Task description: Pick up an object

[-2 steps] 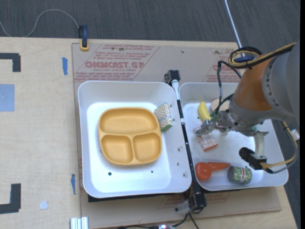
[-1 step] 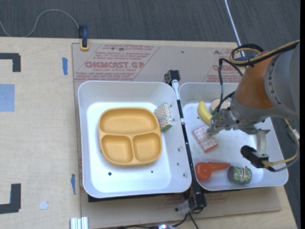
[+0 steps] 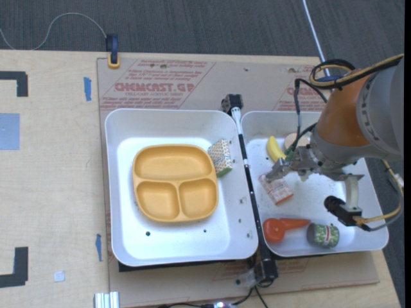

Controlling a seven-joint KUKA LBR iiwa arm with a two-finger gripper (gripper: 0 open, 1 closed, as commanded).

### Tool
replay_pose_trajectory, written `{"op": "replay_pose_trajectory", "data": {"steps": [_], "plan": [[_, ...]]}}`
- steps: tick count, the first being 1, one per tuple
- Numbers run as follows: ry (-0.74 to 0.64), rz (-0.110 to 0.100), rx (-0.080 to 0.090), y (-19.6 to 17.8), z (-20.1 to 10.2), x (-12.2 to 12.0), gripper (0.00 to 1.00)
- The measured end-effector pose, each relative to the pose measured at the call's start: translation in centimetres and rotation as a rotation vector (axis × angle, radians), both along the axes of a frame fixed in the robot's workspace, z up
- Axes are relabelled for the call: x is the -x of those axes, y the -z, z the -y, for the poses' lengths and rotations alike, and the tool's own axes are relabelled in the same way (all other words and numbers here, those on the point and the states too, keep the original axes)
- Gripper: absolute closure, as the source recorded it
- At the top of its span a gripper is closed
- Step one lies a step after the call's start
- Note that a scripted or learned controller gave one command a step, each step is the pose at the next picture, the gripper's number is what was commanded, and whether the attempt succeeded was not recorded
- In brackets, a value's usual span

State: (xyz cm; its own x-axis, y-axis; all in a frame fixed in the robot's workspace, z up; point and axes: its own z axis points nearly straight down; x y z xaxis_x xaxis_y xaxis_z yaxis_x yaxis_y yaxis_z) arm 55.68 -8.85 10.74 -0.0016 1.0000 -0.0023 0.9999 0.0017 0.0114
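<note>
My gripper (image 3: pixel 281 170) hangs low over the left part of the right bin (image 3: pixel 379 236), reaching in from the right. Just below and touching its tip in the view lies a small red-and-white packet (image 3: pixel 278 190). A yellow banana (image 3: pixel 275 149) lies just above the gripper, near the bin's back left. An orange scoop (image 3: pixel 280 228) and a green can (image 3: pixel 323 234) rest at the bin's front. Whether the packet is gripped cannot be made out.
The left bin (image 3: pixel 122 172) holds a yellow three-part plate (image 3: pixel 174 182) and a small patterned box (image 3: pixel 221 156) at its right wall. The divider between the bins (image 3: pixel 246 172) runs close to the gripper's left. Cables loop around the arm's wrist (image 3: pixel 340 124).
</note>
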Motion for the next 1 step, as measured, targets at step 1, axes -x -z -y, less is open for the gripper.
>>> {"op": "replay_pose_trajectory", "data": {"steps": [1], "plan": [[0.0, 0.006, -0.004, 1.66, 1.32, 2.28, 0.0]]}}
